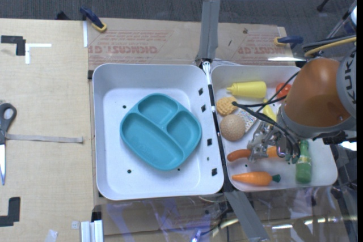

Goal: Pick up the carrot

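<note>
The carrot (251, 178), orange with a small green stem end pointing right, lies flat along the front wall of the right bin (326, 178). My gripper (262, 143) hangs low over the middle of that bin, just above and behind the carrot and apart from it. A slim orange-red piece (239, 154) lies right under the gripper, with an orange bit showing on the gripper's right side. The orange-banded wrist hides the bin's right middle.
The right bin also holds a yellow bottle (248, 89), a waffle-like biscuit (226, 105), a tan round item (232, 127), a green bottle (304, 164) and a red item (282, 88). A teal divided plate (161, 131) lies in the left bin (108, 178).
</note>
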`<state>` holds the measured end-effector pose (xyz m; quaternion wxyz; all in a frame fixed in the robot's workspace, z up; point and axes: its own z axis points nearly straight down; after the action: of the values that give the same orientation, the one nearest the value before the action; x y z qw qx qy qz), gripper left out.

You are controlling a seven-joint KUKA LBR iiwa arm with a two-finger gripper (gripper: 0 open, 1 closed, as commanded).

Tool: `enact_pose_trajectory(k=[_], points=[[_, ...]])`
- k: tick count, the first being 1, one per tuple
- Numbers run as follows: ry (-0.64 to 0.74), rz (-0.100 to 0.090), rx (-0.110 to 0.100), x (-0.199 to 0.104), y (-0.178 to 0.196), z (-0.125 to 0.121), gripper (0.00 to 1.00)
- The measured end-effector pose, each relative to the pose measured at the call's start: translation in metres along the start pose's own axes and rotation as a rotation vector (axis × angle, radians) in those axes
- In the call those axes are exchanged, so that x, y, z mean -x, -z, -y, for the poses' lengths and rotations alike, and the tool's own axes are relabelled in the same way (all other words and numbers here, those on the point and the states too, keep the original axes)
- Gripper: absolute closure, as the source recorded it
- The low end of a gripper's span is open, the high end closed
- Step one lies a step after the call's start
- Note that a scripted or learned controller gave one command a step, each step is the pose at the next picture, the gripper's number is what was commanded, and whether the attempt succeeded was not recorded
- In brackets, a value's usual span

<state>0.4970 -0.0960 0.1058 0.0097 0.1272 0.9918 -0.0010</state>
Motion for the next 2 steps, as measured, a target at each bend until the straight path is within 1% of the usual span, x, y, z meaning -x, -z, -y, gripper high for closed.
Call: enact_pose_trajectory(k=[2], points=[[0.005,0.011,0.0,0.0052,0.019,-0.0013,1.0]])
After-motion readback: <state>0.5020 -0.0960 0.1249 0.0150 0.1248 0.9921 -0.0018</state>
